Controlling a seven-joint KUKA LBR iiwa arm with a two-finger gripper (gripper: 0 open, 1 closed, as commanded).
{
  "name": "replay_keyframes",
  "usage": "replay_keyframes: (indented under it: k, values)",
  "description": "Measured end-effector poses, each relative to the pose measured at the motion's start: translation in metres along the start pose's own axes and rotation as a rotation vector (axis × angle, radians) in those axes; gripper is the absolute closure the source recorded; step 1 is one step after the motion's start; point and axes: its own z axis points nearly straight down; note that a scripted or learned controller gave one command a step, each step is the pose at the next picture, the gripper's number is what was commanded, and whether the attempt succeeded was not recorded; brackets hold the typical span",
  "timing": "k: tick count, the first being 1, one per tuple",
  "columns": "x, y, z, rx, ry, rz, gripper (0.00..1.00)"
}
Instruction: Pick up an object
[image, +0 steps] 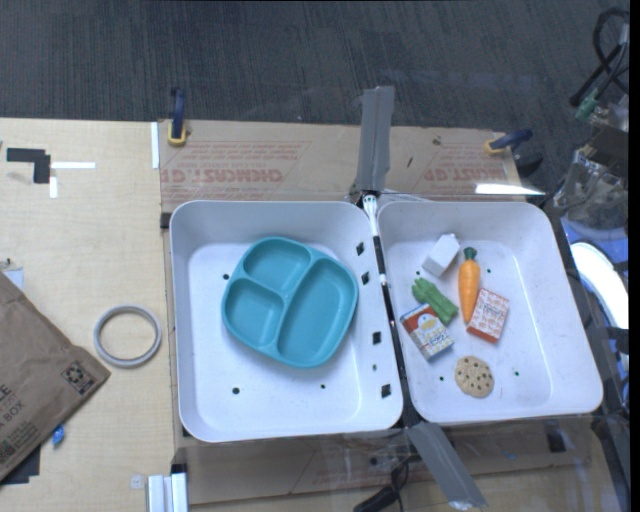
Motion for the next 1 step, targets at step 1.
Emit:
replay_keyframes:
  k: [1]
  values:
    - [-0.0400, 0.0209, -0.0356, 0.001, 0.003, 0.309, 1.00]
